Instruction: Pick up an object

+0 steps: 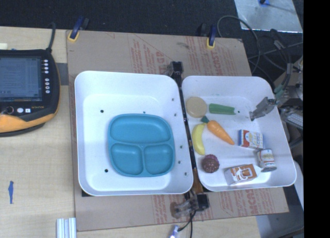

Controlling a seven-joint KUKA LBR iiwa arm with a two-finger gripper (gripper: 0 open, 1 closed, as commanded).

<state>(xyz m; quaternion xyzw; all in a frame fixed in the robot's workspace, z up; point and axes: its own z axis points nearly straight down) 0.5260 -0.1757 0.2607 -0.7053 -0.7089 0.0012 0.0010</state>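
Note:
The right bin (227,83) holds several toy foods: a round tan cookie (196,106), a green bar (221,109), an orange carrot (219,132), a yellow banana (198,138), a dark red ball (210,163), a small red-and-white carton (250,139), a little can (266,159) and a brown box (241,174). My gripper (262,108) reaches in from the right edge and hangs over the bin's upper right part, right of the green bar and above the carton. Nothing shows between its fingers.
The left bin (93,98) holds a blue divided tray (141,145). A teach pendant (26,90) lies on the bench at the far left. Cables and gear (286,51) crowd the upper right beyond the bins. Clamps (76,30) hold the cardboard's back edge.

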